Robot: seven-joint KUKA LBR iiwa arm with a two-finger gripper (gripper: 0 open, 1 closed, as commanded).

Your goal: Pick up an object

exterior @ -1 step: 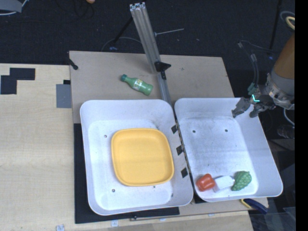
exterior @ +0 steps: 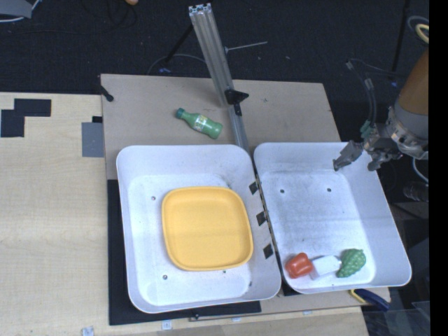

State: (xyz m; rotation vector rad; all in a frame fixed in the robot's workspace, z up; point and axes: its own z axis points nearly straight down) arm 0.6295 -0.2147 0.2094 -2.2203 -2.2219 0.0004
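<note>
Bench [exterior: 294, 110]: a tan board beneath both bins, with pale wood surface running off to the left.
Left bin [exterior: 140, 180]: shallow, white, with a yellow plate lying flat near its middle.
Right bin [exterior: 315, 201]: shallow, white, touching the left bin along a seam with small black clips; its objects sit bunched in the near corner.
Yellow plate [exterior: 207, 227]: square with rounded corners, squarely inside the left bin, apart from every wall.
Arm [exterior: 413, 110]: grey with an orange band, coming in from the right and poised over the far right rim of the right bin.
Metal rail [exterior: 215, 54]: a slanted aluminium strut rising from behind the seam between the bins.
Gripper [exterior: 362, 157]: two dark fingers spread apart with nothing between them, above the far right corner of the right bin, well away from the objects.
Green bottle [exterior: 199, 123]: lying on its side on the board, behind the left bin.
Green bumpy toy [exterior: 351, 262]: near corner of the right bin, just beside a white block.
Red pepper toy [exterior: 299, 264]: touching the white block's other side.
White block [exterior: 325, 266]: between the two.
</note>
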